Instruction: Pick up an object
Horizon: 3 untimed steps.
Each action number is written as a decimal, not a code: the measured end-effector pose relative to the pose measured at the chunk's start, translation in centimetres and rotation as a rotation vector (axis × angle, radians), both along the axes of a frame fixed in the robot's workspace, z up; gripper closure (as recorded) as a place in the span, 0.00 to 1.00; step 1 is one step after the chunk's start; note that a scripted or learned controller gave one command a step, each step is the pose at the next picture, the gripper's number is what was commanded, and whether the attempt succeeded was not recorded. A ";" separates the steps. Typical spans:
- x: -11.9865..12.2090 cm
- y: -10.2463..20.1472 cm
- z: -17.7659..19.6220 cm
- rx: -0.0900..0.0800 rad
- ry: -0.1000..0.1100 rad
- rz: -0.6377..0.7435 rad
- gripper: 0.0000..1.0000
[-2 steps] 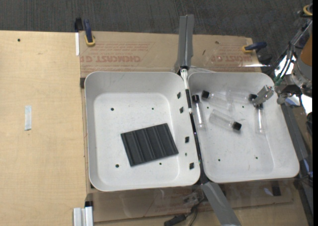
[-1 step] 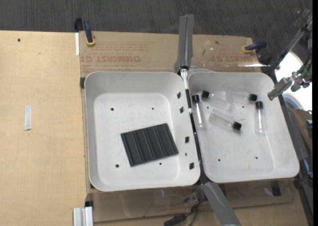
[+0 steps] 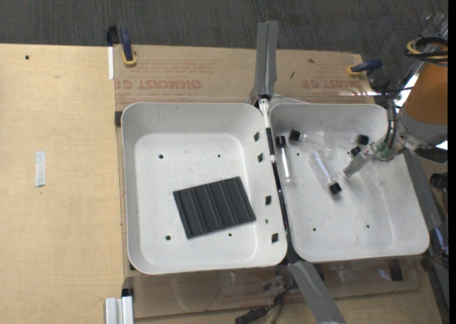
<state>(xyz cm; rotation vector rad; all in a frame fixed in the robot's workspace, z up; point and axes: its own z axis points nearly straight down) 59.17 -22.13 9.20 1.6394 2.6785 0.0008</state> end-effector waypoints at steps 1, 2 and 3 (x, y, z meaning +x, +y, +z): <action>0.0 -0.1 0.9 0.000 -0.001 -0.004 1.00; 0.0 -0.1 0.9 0.000 -0.001 -0.004 0.00; 5.3 0.0 0.1 -0.001 -0.001 0.022 0.00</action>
